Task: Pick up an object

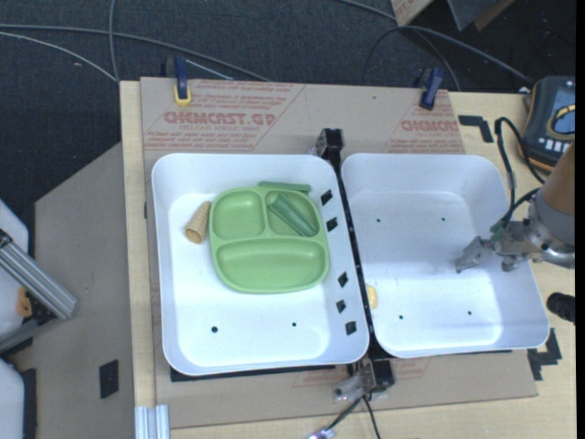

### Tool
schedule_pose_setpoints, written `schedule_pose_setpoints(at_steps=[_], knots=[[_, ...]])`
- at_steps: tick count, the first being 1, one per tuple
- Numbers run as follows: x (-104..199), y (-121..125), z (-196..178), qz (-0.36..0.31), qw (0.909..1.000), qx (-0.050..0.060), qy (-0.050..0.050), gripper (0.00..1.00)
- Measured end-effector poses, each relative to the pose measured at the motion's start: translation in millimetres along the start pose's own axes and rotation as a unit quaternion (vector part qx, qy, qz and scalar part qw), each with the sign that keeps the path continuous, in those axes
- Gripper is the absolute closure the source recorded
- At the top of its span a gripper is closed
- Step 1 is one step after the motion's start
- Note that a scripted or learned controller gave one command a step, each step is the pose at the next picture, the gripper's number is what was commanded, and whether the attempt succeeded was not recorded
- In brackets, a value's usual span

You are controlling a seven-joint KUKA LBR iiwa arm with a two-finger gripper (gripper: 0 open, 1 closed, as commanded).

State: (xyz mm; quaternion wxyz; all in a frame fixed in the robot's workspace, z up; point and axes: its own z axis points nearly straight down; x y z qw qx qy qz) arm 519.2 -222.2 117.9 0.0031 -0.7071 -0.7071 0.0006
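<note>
Low over the right bin, the claw hangs near that bin's right wall, reaching in from the arm at the desk's right edge. Its grey tip points left across bare white floor, and I cannot tell whether it is parted or closed; nothing is visible in it.

From the same overhead camera, the things worth picking all lie in the left bin, well apart from the claw. A green divided plate sits flat near the middle, with a darker green piece resting in its upper right compartment. A small tan cone lies just beside the plate's left rim, probably the easier grasp since it sits free on the floor. A small yellowish bit rests by the divider between the bins. Clamps at the back hold the cardboard to the desk.
</note>
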Motion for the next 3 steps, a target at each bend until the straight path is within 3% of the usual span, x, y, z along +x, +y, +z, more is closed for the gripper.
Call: schedule_pose_setpoints(at_steps=[1,2,3], knots=[[4.8,1.7,34.1,-0.002,1.0,-0.001,0.004,0.0],[2.6,1.5,22.3,-0.002,1.0,-0.002,0.001,1.0],[-0.8,-1.5,-22.1,0.0,1.0,-0.005,-0.003,1.0]])
